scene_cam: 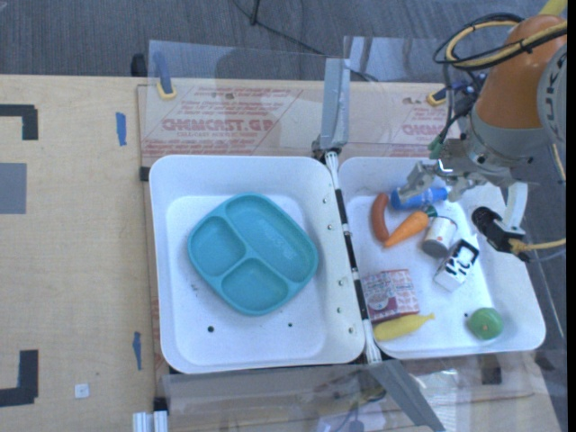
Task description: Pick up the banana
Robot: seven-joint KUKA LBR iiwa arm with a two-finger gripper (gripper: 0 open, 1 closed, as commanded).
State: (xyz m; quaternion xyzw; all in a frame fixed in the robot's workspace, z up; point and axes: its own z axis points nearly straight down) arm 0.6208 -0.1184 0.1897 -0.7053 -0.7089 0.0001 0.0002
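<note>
The banana [402, 327] lies at the right bin's [517, 331] near edge, long axis left-right, well nearer than the claw [430, 185] hovering at the far end; claw state unclear.

A pale wooden desk [72, 268], marked with black tape squares and short blue tape strips, sat under even light before a grey carpeted floor [108, 7] where dark cables trailed, with a printed cardboard sheet [225, 120] lying along its far edge.
</note>
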